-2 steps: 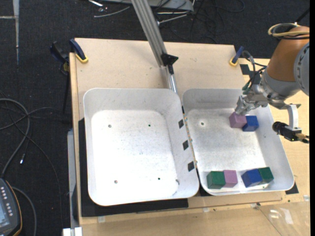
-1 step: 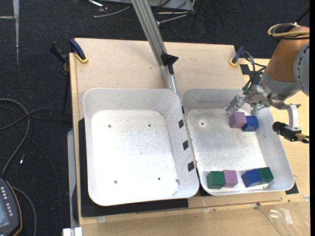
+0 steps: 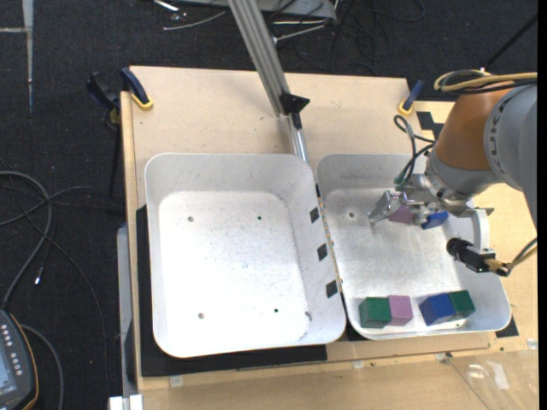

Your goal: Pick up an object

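Observation:
My gripper (image 3: 395, 209) hangs over the upper middle of the right bin (image 3: 410, 263), its metal fingers pointing left. A small purple block (image 3: 402, 214) shows between the fingers, and they are shut on it. A bit of blue (image 3: 435, 219) peeks out just right of it under the wrist; what it is cannot be told. Along the bin's front wall lie a dark green block (image 3: 374, 312), a pink block (image 3: 400, 309), a blue block (image 3: 438, 308) and a second green block (image 3: 462, 302).
The left bin (image 3: 226, 254) adjoins the right one, their rims meeting near the middle. A slanted metal pole (image 3: 261, 49) runs down to the bins' back edge. Clamps (image 3: 137, 88) sit at the bench's back corners. A black cable plug (image 3: 466, 253) hangs off the arm.

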{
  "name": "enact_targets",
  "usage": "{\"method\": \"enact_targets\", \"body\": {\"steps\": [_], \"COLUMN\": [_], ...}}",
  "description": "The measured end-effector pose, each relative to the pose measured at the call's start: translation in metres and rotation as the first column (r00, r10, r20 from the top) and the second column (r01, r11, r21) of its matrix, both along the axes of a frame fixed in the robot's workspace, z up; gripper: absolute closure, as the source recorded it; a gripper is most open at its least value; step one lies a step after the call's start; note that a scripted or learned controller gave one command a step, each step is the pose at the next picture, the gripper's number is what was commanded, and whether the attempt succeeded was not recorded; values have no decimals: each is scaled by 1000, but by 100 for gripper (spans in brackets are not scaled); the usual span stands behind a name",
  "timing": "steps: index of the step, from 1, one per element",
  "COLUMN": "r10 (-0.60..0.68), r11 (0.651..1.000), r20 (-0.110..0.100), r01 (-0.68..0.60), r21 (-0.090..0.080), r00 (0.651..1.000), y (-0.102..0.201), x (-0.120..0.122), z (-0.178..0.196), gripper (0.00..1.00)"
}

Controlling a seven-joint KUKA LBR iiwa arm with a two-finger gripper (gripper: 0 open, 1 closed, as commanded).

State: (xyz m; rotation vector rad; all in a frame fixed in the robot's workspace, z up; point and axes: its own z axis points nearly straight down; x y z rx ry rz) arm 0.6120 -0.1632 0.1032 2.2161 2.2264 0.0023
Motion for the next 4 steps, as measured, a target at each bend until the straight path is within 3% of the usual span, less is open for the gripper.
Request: {"method": "enact_targets", "body": {"steps": [1,2,3,4], "r10": [0,-5,-6,4], "r11": [1000,1000,1000,1000], "r20": [4,-4,1,9], "r01": [0,5,6,-4], "r21": [-2,0,-1,1], "r00": [1000,1000,1000,1000], "y": [-17,7,6,81], "x": [59,10,12,41], "z": [-8,-8,3,97], "gripper": [0,0,100,100]}}
